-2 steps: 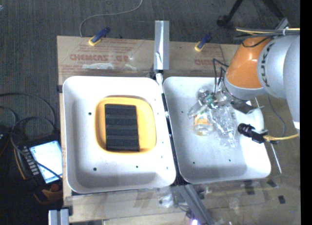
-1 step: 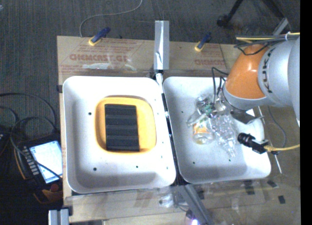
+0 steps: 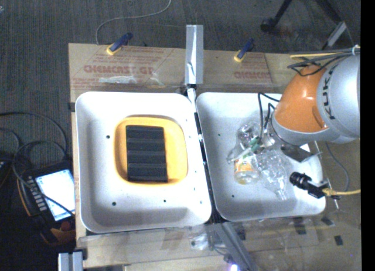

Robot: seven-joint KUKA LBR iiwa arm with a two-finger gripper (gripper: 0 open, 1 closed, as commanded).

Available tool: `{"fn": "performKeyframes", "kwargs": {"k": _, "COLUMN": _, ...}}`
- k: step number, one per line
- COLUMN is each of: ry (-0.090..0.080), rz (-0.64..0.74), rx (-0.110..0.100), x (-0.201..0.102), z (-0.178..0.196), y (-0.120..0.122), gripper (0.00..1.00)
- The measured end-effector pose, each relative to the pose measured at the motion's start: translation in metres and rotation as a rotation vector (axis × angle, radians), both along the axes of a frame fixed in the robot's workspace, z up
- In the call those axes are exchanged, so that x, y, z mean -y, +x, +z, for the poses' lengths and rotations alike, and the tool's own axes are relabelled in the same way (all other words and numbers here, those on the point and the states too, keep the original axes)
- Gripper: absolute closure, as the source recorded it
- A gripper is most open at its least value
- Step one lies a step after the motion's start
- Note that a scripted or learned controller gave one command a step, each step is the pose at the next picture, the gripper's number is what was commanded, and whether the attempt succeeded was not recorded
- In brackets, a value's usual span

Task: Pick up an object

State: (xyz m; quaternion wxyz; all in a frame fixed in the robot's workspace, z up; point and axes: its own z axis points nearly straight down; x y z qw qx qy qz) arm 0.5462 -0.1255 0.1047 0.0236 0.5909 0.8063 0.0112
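The right bin (image 3: 222, 117) holds a heap of clear crumpled plastic (image 3: 249, 132) with a green bit in it. A small orange and yellow item (image 3: 245, 170) and more clear plastic (image 3: 274, 173) lie beside it. My gripper (image 3: 269, 148) comes down from the orange-banded wrist (image 3: 299, 111) at the right side of this heap, mostly hidden by the wrist. The left bin (image 3: 94, 146) holds a yellow tray (image 3: 180, 146) with a black ridged block (image 3: 146, 153) lying in it.
A metal post (image 3: 194, 53) stands at the back between the bins. Cardboard (image 3: 129, 67) with two blue and yellow clamps (image 3: 119, 43) lies behind them. A lit tablet (image 3: 53, 190) and cables sit on the floor at the left.
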Motion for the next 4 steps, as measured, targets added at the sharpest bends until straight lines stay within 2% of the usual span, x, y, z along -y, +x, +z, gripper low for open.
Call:
{"fn": "performKeyframes", "kwargs": {"k": 1, "ry": 0.011, "rz": -0.086, "rx": -0.050, "x": 0.059, "z": 0.016, "y": 0.026, "gripper": 0.00}}
{"fn": "performKeyframes", "kwargs": {"k": 2, "ry": 0.002, "rz": 0.026, "rx": -0.023, "x": 0.053, "z": 0.000, "y": 0.049, "gripper": 0.00}}
{"fn": "performKeyframes", "kwargs": {"k": 3, "ry": -0.005, "rz": 0.167, "rx": -0.014, "x": 0.058, "z": 0.000, "y": 0.046, "gripper": 0.00}}
{"fn": "performKeyframes", "kwargs": {"k": 4, "ry": 0.000, "rz": 0.168, "rx": -0.013, "x": 0.056, "z": 0.010, "y": 0.047, "gripper": 1.00}}
